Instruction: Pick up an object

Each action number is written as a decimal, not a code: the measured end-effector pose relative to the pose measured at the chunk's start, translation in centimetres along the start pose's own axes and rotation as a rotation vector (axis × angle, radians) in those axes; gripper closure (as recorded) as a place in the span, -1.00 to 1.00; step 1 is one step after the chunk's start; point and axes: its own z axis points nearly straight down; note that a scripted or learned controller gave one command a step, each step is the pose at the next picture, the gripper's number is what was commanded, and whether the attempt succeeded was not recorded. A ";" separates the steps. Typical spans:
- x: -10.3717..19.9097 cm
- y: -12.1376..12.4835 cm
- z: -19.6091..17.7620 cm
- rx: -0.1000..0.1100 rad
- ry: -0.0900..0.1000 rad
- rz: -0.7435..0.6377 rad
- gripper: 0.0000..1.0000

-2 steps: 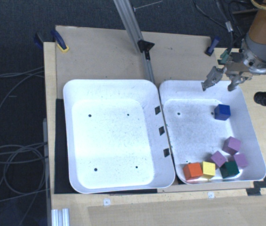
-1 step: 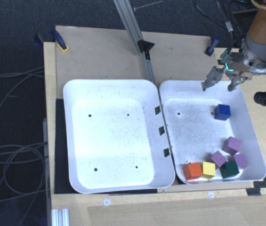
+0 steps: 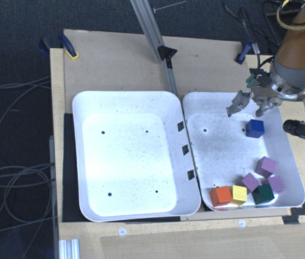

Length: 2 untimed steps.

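Observation:
My gripper (image 3: 248,107) hangs over the back of the right bin (image 3: 217,150), its two fingers spread apart with nothing between them. A blue cube (image 3: 255,128) lies just in front of and slightly right of the fingertips. Near the bin's front right corner sits a cluster of blocks: an orange one (image 3: 221,195), a yellow one (image 3: 239,193), a dark green one (image 3: 262,195) and three purple ones (image 3: 266,166), (image 3: 250,181), (image 3: 276,184).
The left bin (image 3: 125,155) lies beside the right one, joined by black clips (image 3: 184,149). A slanted metal pole (image 3: 153,31) rises from the back of the bench. Blue clamps (image 3: 68,46) hold the board's back corners. Cables lie on the floor at left.

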 end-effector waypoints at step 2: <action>0.4 -0.7 11.5 0.000 0.001 -0.001 -1.00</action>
